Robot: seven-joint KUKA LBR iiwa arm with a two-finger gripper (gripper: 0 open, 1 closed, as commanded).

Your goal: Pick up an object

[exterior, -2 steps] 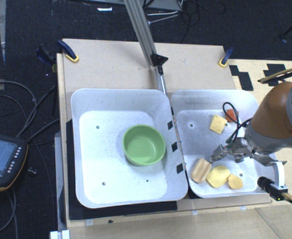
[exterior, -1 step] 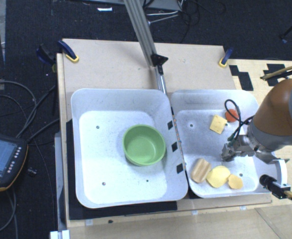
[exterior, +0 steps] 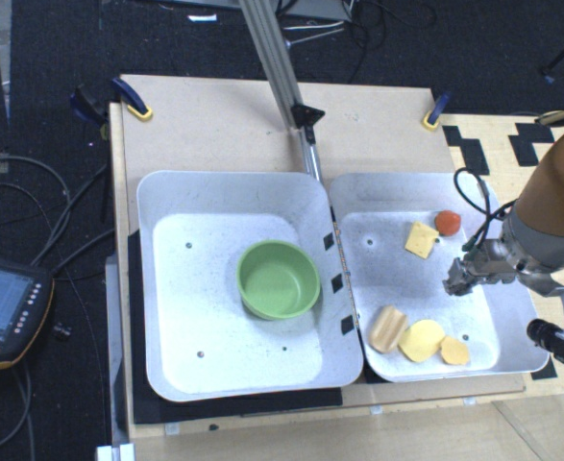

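The left bin holds one green bowl, upright at frame centre. The right bin holds five small items: one tan piece, one yellow round and one orange chunk along the lower edge, one yellow block and one red ball above. The gripper hovers at right; its finger state cannot be determined. The arm is cut off by the frame edge.

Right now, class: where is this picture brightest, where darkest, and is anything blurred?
Camera view: the white bins are brightest, nearly washed out; the floor around the bench is darkest; the gripper looks soft, while the green bowl is fairly sharp with a faint shadow.
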